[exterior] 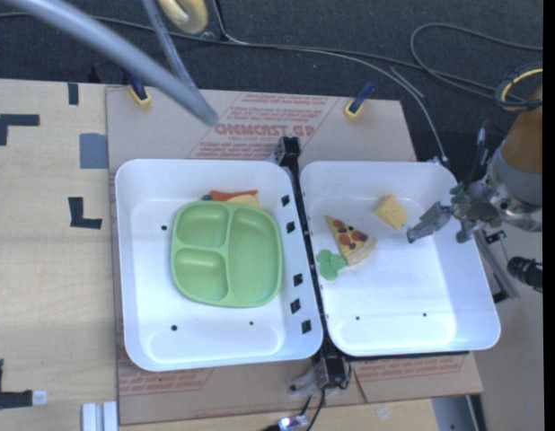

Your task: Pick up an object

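Observation:
In the right bin [457, 330] lie a toy pizza slice [349, 238], a yellow cheese block [392, 211] and a small green piece [329, 264] next to the pizza's tip. My gripper [438, 233] hangs over the bin's right side, just right of the cheese block and apart from it. Its fingers are spread open and hold nothing. One grey finger [426, 223] points left toward the cheese.
The left bin [138, 330] holds a green divided plate [228, 251], with an orange and a yellow piece [234, 196] partly hidden behind its far edge. A black clip strip [300, 241] joins the two bins. Cables run across the dark floor behind.

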You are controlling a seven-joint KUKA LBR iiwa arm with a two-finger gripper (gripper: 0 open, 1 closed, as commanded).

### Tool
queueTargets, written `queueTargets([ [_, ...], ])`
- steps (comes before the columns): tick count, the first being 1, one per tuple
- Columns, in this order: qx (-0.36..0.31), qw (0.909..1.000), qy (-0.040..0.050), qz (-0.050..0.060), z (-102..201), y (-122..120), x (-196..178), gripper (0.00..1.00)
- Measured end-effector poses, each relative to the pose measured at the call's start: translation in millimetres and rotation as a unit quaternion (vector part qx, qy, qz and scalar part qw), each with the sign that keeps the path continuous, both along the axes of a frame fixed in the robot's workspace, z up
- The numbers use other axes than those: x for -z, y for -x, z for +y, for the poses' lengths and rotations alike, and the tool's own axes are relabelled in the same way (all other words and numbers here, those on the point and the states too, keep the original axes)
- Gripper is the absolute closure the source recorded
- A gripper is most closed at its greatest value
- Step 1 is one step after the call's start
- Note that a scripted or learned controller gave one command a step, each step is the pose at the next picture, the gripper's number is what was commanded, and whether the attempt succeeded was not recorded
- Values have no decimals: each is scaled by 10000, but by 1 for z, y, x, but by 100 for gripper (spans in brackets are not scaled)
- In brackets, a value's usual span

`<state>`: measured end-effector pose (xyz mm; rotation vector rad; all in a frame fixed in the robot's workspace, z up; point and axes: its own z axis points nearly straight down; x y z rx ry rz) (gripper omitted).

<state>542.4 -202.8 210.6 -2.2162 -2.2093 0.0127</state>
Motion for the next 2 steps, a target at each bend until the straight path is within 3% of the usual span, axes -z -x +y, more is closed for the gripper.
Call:
queueTargets([
  [1,-20,10000,17,-66,0,-3,-8,0],
  [2,-20,10000,11,-36,7,6,49,0],
])
